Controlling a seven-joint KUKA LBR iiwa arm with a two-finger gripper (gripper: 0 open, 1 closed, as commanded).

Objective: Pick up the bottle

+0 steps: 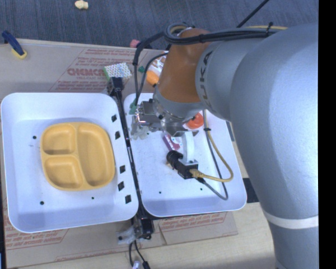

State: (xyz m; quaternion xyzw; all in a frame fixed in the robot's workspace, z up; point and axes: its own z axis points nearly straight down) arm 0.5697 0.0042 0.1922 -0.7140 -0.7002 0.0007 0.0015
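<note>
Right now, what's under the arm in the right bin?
Under the arm, orange and red bits and a pink-white item peek out in the right bin. The arm covers the rest; no bottle can be made out.

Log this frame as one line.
arm: low over right bin | claw: state unclear | bottle: not identifiable | left bin: yellow tray

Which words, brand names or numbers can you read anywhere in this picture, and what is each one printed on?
"KUKA", partly visible, reading along the grey arm just beside its orange band.
Large red lettering on the cardboard sheet behind the left bin: starts roughly "CHEM", the rest too blurred to read.
Smaller red print lines on the same cardboard, also along its front edge: too small to read.
Patterned tag by the bins' divider: no legible text.
</note>
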